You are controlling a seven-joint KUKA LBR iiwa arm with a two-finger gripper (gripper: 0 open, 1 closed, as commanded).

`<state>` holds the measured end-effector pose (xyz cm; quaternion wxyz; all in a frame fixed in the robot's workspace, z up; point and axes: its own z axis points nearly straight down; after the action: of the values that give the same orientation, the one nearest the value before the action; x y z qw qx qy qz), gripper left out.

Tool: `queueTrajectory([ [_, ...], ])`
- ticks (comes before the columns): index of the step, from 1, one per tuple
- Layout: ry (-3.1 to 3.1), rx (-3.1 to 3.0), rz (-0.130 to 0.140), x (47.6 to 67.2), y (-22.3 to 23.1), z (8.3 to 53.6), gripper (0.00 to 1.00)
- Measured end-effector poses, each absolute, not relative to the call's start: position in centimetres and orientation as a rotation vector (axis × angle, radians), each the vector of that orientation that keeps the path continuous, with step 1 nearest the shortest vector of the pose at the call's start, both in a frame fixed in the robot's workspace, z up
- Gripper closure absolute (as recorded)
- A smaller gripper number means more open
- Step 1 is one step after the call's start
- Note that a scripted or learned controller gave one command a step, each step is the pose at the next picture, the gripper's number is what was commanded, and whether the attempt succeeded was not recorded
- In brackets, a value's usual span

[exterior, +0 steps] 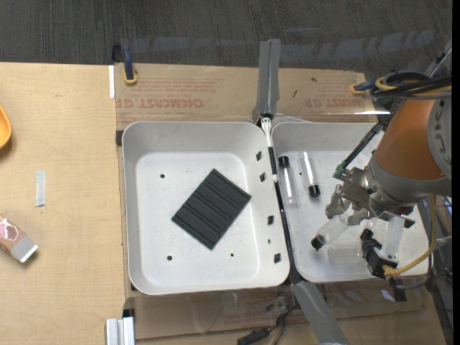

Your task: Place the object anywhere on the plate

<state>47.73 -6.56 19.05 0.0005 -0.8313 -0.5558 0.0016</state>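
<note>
A black ribbed plate (211, 208) lies tilted in the middle of the left bin (136, 192). In the right bin (316, 268) two clear tubes with black caps lie side by side near the back left, one (285, 179) beside the other (308, 173). A third clear tube (328, 234) with a black end lies slanted on the bin floor. My gripper (359, 225) hangs low over the right bin, right next to this third tube. The wrist hides how the tube and the gripper meet.
The grey and orange arm (413, 146) covers the right bin's right side. On the wooden bench to the left lie a small grey strip (40, 189), a wrapped packet (16, 239) and an orange item (3, 128) at the edge. A grey post (269, 77) stands behind the bins.
</note>
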Motion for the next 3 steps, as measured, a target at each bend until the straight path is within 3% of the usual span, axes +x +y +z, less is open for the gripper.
queueTrajectory([
  [1,-1.765,-2.598,0.009,54.8,-0.8,21.0,1.0],
  [2,-1.694,-2.646,0.008,59.5,4.1,21.4,1.0],
  [3,-1.694,-2.646,0.008,59.5,4.2,21.4,0.0],
])
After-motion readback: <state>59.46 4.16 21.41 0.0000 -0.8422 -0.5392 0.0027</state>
